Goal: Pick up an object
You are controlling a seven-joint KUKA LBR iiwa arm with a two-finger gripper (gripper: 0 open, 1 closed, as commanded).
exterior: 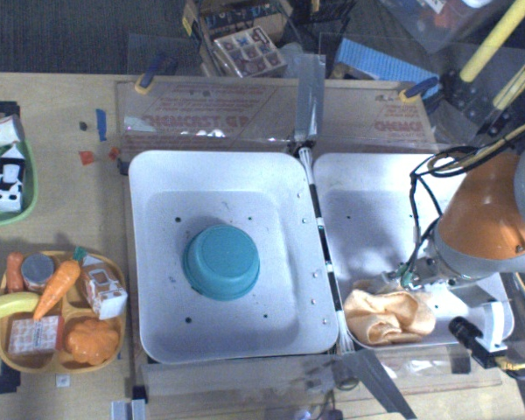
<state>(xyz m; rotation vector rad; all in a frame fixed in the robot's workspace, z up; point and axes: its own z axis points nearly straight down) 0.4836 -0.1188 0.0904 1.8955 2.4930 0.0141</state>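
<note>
Pincer (409,280) down in right bin (367,191), just above cloth (389,315) at near edge; opening can't tell, nothing visibly held. Step: approach/grasp. Bowl (222,262) sits in left bin (157,191). Next: close on cloth, lift straight.

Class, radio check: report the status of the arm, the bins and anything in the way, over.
Gripper low in right bin, just above tan cloth; grip unconfirmed. Teal bowl upside down in left bin, untouched. Nothing blocking either.
</note>
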